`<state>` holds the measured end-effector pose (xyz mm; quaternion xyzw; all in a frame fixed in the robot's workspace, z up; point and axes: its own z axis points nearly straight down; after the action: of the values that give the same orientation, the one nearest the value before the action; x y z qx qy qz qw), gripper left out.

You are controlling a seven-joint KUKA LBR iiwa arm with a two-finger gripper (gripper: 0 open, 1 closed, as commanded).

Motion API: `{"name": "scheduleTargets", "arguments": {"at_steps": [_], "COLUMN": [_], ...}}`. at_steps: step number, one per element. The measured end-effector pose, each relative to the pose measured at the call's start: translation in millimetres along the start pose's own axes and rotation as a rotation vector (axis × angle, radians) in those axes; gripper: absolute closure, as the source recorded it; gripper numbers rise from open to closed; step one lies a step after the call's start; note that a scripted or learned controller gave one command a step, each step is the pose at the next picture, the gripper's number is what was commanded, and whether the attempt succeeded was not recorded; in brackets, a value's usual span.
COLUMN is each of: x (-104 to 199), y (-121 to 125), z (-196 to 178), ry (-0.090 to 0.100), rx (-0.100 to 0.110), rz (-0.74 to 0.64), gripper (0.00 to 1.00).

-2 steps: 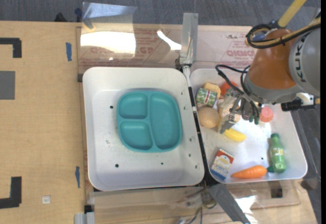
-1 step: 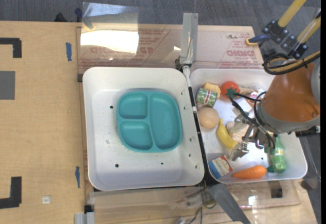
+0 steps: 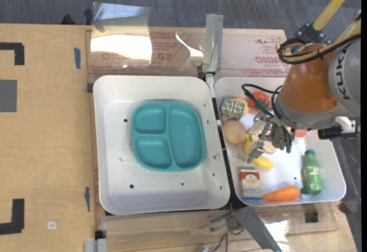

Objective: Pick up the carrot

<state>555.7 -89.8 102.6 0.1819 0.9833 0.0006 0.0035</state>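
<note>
Camera view, looking down at a slant, gives us two white bins side by side on the bench. Left bin (image 3: 109, 148) holds a teal divided plate (image 3: 169, 135) w/ three compartments, sitting about in the middle. Right bin (image 3: 335, 179) carries the clutter, and the arm (image 3: 307, 87) — grey w/ its orange band — reaches in from the right over the bin's upper half.

We see the gripper (image 3: 265, 141) low over the middle of the right bin, pointing down-left. Its metal parts overlap a yellow item (image 3: 262, 161) just below and another yellow bit beside it, so we can't make out how far apart the fingers stand, nor whether anything sits between them.

The carrot (image 3: 282, 193) lies flat near the bin's front edge, orange, tapered end toward the left, green tip toward the right. It's apart from the gripper, w/ the yellow item between them. Just left of the carrot is a small red-and-white box (image 3: 250, 181); just right, a green bottle (image 3: 312, 172) lying roughly front to back. Further back — a green-labelled can (image 3: 233, 108) near the divider and a tan, potato-like lump (image 3: 233, 132) just in front of it.
</note>
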Motion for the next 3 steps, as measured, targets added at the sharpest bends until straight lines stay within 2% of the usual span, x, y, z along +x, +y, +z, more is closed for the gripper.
{"name": "scheduleTargets", "arguments": {"at_steps": [1, 2, 3], "x": [-71, -42, -12], "y": [46, -13, -21], "z": [-85, 7, 13], "ry": [-0.005, -0.003, -0.006], "rx": [-0.001, 0.000, -0.001], "rz": [0.241, 0.207, 0.068], "gripper": [0.00, 0.00, 0.00]}}
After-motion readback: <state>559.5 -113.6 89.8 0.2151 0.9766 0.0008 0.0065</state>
